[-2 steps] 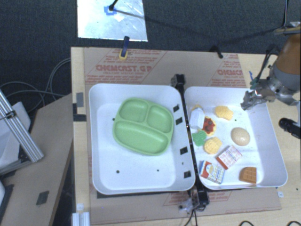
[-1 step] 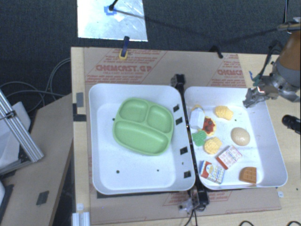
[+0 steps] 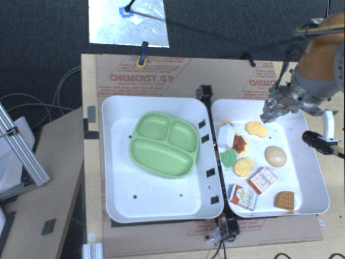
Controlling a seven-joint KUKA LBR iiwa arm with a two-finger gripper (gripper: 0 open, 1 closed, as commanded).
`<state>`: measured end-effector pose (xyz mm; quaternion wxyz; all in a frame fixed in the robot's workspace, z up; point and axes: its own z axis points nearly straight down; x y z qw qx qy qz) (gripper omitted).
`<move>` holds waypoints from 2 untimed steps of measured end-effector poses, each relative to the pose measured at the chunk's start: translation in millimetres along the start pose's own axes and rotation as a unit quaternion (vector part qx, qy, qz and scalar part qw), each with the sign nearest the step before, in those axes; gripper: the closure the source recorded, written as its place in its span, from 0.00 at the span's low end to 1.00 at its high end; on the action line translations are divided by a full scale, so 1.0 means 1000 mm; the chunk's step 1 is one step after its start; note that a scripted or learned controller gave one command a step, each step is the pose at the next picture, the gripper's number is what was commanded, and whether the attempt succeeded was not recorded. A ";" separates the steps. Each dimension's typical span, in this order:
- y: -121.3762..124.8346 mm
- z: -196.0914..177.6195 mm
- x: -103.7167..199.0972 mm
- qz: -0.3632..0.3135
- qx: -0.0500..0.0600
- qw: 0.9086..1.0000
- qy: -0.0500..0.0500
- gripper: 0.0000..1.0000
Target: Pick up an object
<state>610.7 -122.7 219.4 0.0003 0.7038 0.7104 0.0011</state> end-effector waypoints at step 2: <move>-0.008 0.009 0.112 0.000 0.001 1.000 0.000 1.00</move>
